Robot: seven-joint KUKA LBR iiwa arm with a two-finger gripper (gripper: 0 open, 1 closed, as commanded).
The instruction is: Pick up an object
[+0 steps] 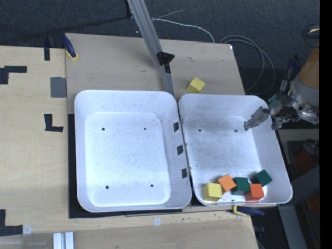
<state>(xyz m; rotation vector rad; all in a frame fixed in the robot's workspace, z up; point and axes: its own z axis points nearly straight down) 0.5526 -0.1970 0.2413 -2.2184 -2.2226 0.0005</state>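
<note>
We read no brand, label or writing on anything here. We count two white bins side by side on the surface (119, 61): the left bin (83, 139) and the right bin (275, 154). In the right bin's near right corner sit five blocks in a cluster: a yellow block (212, 190), an orange block (226, 182), two green blocks (241, 184) and a red-orange block (256, 191). A sixth, another yellow cube (196, 84), lies on the surface just beyond the bins. The hand (264, 115) hovers over the right bin's far right edge; we cannot tell how wide it is.
</note>
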